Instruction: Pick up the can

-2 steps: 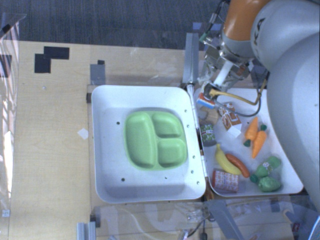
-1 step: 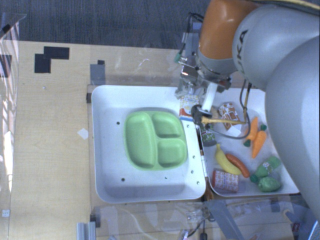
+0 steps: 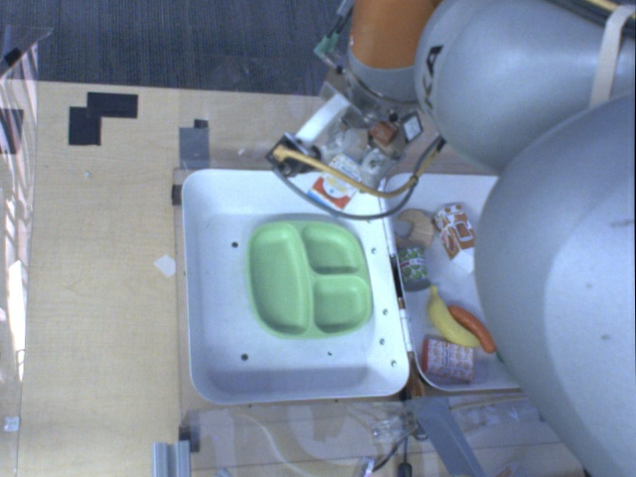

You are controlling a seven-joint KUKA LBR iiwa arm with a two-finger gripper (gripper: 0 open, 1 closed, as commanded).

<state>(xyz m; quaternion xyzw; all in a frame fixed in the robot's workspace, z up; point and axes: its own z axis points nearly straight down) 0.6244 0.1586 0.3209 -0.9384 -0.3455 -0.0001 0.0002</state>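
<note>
Honestly my gripper [image 3: 338, 172] hung over the left bin's [image 3: 214, 266] far edge, can't tell its state, and I'd have to reach for the can [image 3: 412, 266] next.

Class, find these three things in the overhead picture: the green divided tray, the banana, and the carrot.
green divided tray [image 3: 283, 284], camera view, on its long left compartment.
banana [image 3: 444, 319], camera view, on the middle of its yellow body.
carrot [image 3: 473, 327], camera view, on its orange middle.
</note>
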